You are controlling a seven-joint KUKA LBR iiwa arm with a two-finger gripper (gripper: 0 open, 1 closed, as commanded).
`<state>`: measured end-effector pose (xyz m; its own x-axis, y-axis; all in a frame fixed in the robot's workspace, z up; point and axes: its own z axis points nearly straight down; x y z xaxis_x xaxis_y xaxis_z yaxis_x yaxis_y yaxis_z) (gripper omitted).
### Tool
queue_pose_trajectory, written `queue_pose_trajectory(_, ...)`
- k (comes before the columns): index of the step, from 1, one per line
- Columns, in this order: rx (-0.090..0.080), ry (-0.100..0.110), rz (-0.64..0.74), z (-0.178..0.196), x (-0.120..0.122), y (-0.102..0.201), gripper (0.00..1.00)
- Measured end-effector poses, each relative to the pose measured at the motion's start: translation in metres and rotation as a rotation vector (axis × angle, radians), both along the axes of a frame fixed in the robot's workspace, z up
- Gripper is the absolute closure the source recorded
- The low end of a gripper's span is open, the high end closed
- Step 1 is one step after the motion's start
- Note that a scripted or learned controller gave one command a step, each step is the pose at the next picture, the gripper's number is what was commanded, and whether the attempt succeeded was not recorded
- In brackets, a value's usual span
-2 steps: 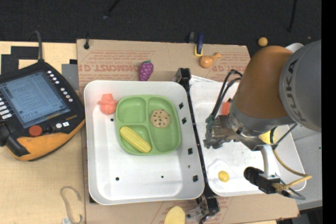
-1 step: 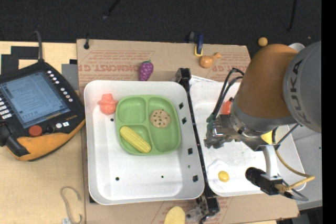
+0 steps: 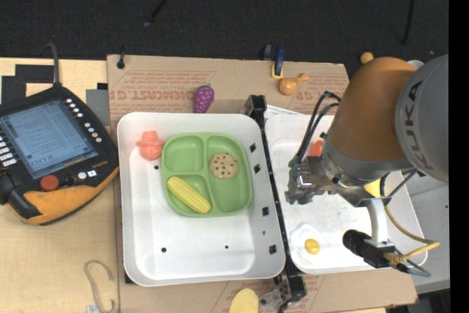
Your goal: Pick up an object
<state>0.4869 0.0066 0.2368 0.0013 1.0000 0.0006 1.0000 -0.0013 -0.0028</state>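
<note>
Pickup not done yet: tool [image 3: 302, 185] hangs low over the right bin [image 3: 333, 264], its opening impossible to judge; fried egg [image 3: 308, 242] lies just below, nothing visibly gripped.

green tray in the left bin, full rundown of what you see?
The green tray looks like moulded plastic, rounded-square, split into three compartments. It lies flat on the floor of the left white bin, in its upper middle. A yellow corn cob lies slantwise in the lower-left compartment; a chocolate-chip cookie sits in the upper-right one. A pink toy lies just beyond its upper-left corner.
</note>
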Motion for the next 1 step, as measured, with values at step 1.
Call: queue_pose_trajectory(1,-0.001,0.0,0.002,-0.0088,0.0113,0.0006,1.0)
